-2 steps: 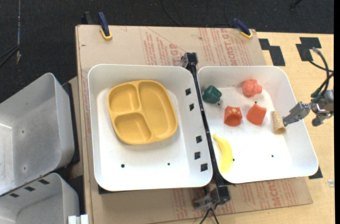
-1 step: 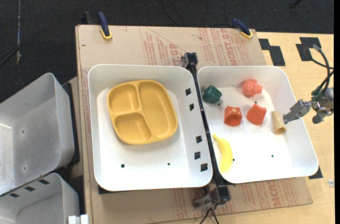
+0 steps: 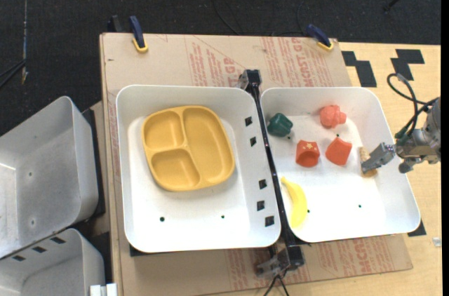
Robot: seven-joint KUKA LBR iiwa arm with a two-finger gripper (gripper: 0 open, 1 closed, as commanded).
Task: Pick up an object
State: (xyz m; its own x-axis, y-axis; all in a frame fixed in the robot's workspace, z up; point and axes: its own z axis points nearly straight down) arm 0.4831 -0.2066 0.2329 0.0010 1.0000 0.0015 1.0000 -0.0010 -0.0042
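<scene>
The gripper (image 3: pixel 370 163) hovered at the right bin's (image 3: pixel 393 214) far edge, its state impossible to tell, near the orange block (image 3: pixel 338 151). The approach seemed underway; next, a descent over it.

Two white bins (image 3: pixel 133 168) (image 3: pixel 393 168). One yellow divided plate (image 3: pixel 188 146). One green object (image 3: pixel 280 123). One pink object (image 3: pixel 332 116). Two orange-red objects (image 3: pixel 307 153) (image 3: pixel 339 151). One banana (image 3: pixel 296 201). Two clamps (image 3: pixel 138 35) (image 3: pixel 320 37).

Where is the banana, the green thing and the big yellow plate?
Yellow plastic toy banana (image 3: pixel 295 200): camera view, middle of its curved body.
Dark green plastic toy (image 3: pixel 280 123): camera view, centre of its top.
Yellow plastic divided plate (image 3: pixel 188 146): camera view, the ridge where its compartments meet.
</scene>
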